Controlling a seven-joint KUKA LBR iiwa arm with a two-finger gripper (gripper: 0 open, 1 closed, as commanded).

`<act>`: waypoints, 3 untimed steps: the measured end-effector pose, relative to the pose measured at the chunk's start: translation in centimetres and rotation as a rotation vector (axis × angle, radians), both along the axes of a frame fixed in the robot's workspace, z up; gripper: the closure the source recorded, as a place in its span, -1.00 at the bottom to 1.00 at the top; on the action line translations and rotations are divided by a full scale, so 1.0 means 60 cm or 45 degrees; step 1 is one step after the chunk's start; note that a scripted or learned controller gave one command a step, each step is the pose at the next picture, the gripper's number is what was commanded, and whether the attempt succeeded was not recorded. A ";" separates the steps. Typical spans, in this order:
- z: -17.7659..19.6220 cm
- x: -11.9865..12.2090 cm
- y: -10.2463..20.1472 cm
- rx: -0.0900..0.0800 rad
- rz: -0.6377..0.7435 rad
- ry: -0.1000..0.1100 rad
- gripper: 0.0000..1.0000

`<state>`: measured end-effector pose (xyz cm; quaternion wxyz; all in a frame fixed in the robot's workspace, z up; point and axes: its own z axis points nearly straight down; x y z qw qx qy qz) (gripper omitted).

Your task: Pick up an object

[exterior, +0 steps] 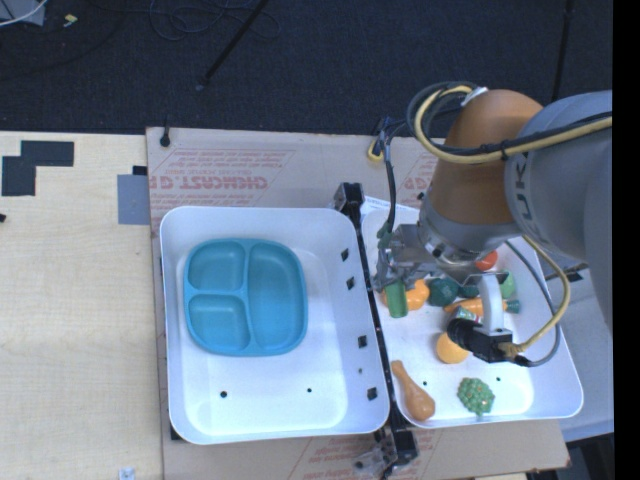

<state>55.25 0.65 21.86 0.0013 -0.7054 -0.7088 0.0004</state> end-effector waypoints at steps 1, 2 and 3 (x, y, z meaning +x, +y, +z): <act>0.004 0.029 0.082 0.001 0.001 0.000 1.00; 0.002 0.012 0.121 -0.001 -0.003 0.005 1.00; -0.001 0.012 0.113 -0.003 -0.007 0.004 1.00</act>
